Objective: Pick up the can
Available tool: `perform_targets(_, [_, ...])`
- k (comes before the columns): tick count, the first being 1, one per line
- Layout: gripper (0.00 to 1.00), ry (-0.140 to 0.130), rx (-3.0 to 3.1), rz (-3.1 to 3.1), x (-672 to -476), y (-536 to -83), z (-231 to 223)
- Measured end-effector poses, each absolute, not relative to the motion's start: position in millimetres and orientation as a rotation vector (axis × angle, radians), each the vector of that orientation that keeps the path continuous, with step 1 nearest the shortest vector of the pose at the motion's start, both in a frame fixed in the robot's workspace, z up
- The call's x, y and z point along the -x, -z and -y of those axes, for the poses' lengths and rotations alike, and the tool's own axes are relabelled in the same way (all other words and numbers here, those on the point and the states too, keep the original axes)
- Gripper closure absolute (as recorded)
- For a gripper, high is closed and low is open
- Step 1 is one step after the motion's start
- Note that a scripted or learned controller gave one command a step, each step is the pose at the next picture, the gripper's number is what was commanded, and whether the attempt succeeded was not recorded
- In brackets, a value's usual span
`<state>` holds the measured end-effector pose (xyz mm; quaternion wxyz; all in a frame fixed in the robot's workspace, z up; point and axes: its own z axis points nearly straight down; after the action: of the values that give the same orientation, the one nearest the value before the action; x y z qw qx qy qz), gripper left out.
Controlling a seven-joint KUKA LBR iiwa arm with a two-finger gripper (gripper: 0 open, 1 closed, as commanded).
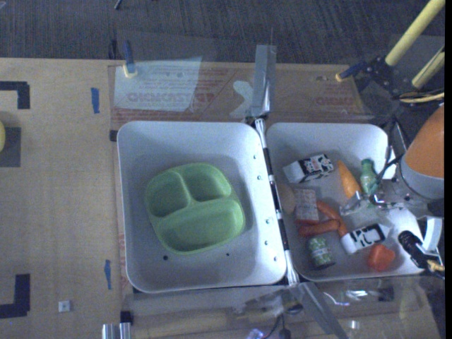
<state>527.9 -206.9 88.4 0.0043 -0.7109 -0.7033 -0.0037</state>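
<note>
- Nearest the lens, the left bin (134, 210) carries just a green divided plate (195, 207), no trouble to me.
- By the right bin's (282, 141) front edge lies the can (320, 251), orange pieces (318, 226) just beside it; I judge I could snag those instead.
- At that bin's right edge hangs my claw (374, 200), near a white carton (364, 237). Whether it's apart or together, I cannot tell.

My left bin (134, 189) holds a divided tray (195, 207); in my right bin (282, 136), the can (320, 251) sits at six o'clock of the carton (308, 168).
</note>
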Motion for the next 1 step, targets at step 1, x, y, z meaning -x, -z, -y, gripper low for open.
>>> perform_targets(1, [0.0, 0.002, 2.101, 2.337, -487.5, -107.3, 186.4])
